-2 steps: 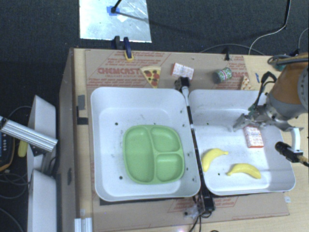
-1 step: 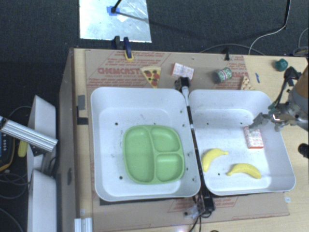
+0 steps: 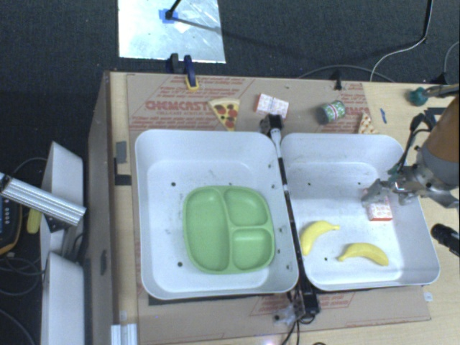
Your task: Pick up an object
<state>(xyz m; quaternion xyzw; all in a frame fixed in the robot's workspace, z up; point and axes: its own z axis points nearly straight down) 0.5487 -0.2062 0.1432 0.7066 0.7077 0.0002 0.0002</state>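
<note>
Two yellow plastic bananas (image 3: 318, 233) (image 3: 364, 253) lie near the front of the right-hand shallow white bin (image 3: 338, 157), with the gripper (image 3: 384, 192) just above a small red-and-white card (image 3: 379, 210); its finger state cannot be told. Red lettering reading CHEMCAST (image 3: 176, 106) runs across the brown paper-faced bench board (image 3: 302, 95) behind the bins.

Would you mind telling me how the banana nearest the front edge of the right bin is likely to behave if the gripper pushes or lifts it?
The banana looks like smooth moulded plastic, so probably stiff, light and somewhat slippery. Its curved shape suggests it may pivot or rock rather than slide straight when pushed. It lies flat on the right bin floor, so tipping seems unlikely.
</note>
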